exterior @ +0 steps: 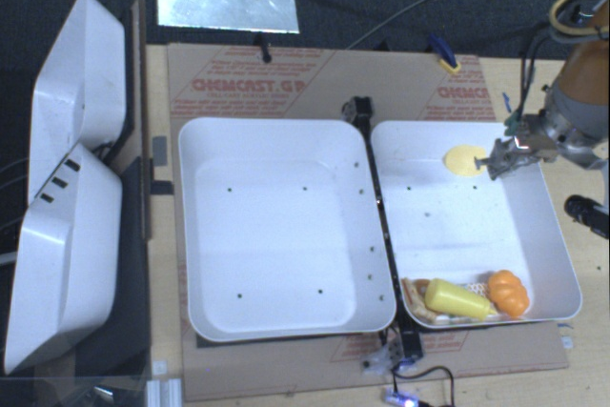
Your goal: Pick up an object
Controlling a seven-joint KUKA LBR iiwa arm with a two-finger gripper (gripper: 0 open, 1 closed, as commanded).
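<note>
Cardboard-covered bench point(315, 76) bears 2 white bins; the left bin point(276, 224) lies bare, and the right bin point(548, 234) has open floor mid-way. A yellow disc point(462, 159) lies near its far edge, touching the gripper point(502, 163), whose finger spread I cannot tell. A yellow cylinder point(459, 297) and orange ball point(509, 292) hug the near wall.

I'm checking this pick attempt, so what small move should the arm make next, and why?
Probably ease the tool a little left and down over the pale yellow disc. It sits at the disc's right edge near the right bin's far wall, while the other items cluster at the bin's near edge.
</note>
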